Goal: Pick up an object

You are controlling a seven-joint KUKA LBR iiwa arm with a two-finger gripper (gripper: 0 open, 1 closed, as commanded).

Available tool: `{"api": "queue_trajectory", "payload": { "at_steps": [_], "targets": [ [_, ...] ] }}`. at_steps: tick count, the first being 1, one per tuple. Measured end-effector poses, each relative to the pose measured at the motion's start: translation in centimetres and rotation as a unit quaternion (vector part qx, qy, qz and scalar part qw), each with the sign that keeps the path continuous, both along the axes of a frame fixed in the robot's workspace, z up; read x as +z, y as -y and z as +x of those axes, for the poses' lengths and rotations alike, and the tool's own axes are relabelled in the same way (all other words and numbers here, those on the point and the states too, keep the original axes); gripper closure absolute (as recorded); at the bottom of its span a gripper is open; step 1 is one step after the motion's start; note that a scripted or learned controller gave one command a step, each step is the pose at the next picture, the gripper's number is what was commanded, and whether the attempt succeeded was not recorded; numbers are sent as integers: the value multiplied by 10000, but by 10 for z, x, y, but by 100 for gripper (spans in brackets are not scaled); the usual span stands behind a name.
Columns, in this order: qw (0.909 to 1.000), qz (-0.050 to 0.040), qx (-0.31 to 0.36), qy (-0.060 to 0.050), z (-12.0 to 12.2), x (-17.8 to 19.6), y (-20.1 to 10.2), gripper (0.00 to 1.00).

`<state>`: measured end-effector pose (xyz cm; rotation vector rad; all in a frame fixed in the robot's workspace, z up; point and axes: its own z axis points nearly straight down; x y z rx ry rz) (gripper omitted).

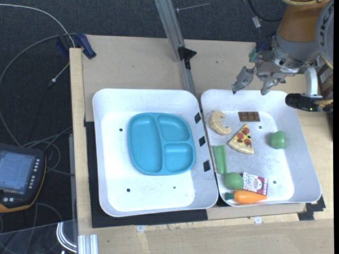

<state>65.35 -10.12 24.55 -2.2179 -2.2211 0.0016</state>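
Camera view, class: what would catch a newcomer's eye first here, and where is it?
The blue divided plate stands out, lying alone in the left bin. The right bin holds bright toy food: a pizza slice at its middle, an orange carrot at its near edge. The hand hovers open over that bin's far rim.

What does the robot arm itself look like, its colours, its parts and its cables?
The arm is grey, with a broad orange band above the wrist. Below that sits a grey metal gripper ending in two slim grey fingers. A thin dark cable runs down beside the wrist, and a small teal part sits near the gripper's base.
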Motion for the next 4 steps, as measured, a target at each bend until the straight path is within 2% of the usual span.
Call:
{"api": "queue_trajectory", "payload": {
  "at_steps": [1,2,3,4],
  "targets": [
    [10000,-1,1,0,0,0,0,0],
    [10000,-5,-7,-7,2,-50,10,0],
    [10000,0,-1,-19,4,-99,0,0],
    [10000,-4,-7,23,6,-148,-1,0]
  ]
}}
